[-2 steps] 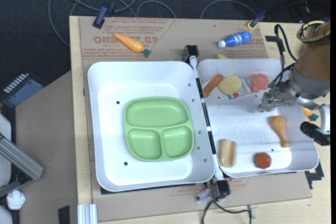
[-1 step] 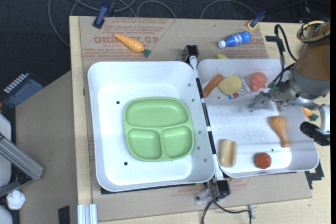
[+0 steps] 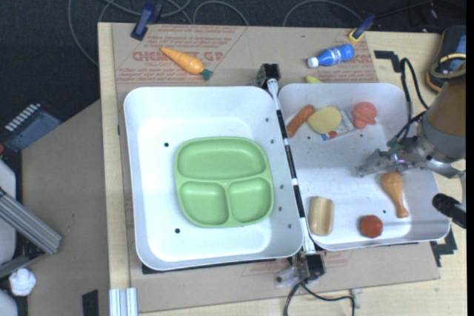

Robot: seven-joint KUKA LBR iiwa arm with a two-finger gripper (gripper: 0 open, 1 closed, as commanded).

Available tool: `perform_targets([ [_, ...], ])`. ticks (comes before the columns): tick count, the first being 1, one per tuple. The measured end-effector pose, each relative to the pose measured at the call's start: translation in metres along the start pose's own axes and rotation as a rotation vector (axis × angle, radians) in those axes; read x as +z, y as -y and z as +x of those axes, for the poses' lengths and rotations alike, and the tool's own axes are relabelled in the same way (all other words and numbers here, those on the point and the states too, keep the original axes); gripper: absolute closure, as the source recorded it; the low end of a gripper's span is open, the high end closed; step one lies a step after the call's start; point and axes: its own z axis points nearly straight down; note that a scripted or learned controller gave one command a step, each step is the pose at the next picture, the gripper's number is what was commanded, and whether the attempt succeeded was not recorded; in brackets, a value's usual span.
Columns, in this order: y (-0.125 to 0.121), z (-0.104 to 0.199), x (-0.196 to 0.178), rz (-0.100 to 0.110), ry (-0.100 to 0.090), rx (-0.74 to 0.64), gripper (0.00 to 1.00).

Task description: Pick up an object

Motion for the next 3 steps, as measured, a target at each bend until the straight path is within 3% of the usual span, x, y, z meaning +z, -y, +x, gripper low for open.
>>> perform_targets([
  [1,0.027,0.013,0.0,-0.001,0.007,0.005,0.0],
  [2,0.026,0.013,-0.01,-0.004,0.009,0.006,1.0],
  [3,-0.031,0.08,-0.058,-0.006,0.008,0.001,1.0],
])
